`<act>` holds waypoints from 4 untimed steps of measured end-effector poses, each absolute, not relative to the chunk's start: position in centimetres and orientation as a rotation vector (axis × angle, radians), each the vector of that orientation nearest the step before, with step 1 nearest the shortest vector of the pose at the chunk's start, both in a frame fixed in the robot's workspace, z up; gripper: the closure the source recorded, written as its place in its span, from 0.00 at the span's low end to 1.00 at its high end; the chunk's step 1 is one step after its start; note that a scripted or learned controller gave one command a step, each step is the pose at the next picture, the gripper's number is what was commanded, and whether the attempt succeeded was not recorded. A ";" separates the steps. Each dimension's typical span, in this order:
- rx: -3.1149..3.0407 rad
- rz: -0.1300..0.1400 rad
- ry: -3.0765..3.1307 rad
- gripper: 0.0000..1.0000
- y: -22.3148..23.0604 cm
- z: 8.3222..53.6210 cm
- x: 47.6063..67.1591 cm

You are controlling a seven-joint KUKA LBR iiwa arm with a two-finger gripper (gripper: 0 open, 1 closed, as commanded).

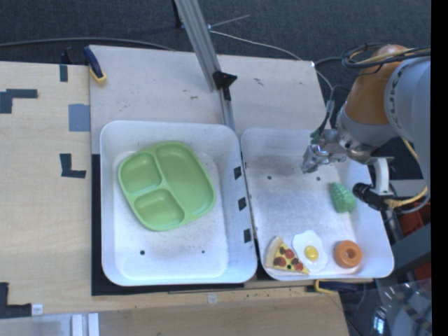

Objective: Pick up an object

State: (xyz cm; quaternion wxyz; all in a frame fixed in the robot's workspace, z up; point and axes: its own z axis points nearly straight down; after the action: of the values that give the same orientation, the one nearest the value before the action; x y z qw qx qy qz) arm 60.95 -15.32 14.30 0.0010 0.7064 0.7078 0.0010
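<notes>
Partly blurred tool (311, 161) over bin (280, 187)

My grey arm with its orange band (374, 93) reaches in from the right. Its metal two-finger gripper (311, 161) points down and leftward, hanging low.

arm (392, 96) cut off at right edge, gripper (311, 161) blurred, finger state unclear
</notes>
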 end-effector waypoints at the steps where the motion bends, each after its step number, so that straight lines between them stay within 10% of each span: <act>1: 2.218 0.003 2.221 1.00 -15.6 18.8 60.4; 4: 2.214 0.002 2.231 1.00 -4.0 21.6 60.1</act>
State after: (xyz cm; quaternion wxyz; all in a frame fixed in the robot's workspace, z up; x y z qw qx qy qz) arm 60.13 -4.00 21.65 -0.0007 0.7043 0.7099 0.0007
